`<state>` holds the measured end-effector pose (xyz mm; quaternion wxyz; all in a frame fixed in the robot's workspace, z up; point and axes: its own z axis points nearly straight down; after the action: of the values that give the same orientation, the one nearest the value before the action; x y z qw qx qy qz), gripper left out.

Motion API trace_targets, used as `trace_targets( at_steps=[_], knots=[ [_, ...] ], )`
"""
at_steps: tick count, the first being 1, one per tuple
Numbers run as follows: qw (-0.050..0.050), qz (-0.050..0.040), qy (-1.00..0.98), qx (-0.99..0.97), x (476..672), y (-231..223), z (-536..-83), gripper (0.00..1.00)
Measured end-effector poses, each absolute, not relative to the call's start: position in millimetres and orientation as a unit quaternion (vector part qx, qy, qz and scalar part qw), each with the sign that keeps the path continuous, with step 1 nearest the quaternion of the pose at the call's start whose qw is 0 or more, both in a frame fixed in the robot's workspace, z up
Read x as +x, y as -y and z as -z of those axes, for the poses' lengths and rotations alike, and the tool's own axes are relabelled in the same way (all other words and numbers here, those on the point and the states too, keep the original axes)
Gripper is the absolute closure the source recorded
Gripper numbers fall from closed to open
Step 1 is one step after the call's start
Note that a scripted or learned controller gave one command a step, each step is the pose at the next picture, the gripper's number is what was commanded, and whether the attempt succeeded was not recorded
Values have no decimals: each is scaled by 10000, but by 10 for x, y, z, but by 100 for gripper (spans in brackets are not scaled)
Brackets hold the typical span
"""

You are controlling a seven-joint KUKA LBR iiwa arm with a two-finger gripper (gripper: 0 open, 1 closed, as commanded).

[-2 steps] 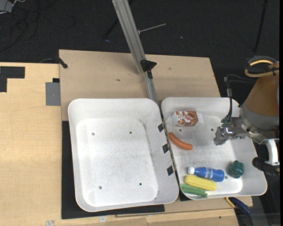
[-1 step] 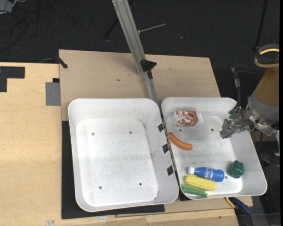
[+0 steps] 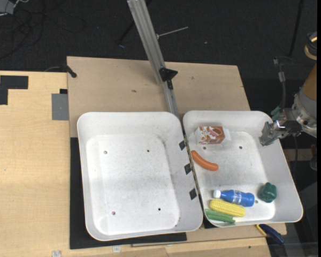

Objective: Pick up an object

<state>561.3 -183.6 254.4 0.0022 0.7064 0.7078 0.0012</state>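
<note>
right bin (image 3: 257,123) holds packet (image 3: 210,135), sausage (image 3: 204,161), bottle (image 3: 235,197), corn (image 3: 228,208), green object (image 3: 267,192); gripper (image 3: 268,133) at its rim, jaws' state indiscernible

In the right shallow white plastic bin (image 3: 257,123), a red-and-white packet (image 3: 210,135) lies at the far end, an orange sausage (image 3: 204,161) nearer, a blue bottle (image 3: 236,197), yellow corn cob (image 3: 228,208) and dark green lump (image 3: 267,192) nearest, the grey claw (image 3: 268,135) above its right rim.

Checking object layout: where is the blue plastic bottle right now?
The blue plastic bottle lies near the right bin's front edge, just above the yellow corn cob, left of the green object.
</note>
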Motion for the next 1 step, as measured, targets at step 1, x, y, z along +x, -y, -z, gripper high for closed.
trace_targets(
  at_steps=[1],
  knots=[
    [-7,3,-7084,7058,5708,1297,-2564,100]
  ],
)
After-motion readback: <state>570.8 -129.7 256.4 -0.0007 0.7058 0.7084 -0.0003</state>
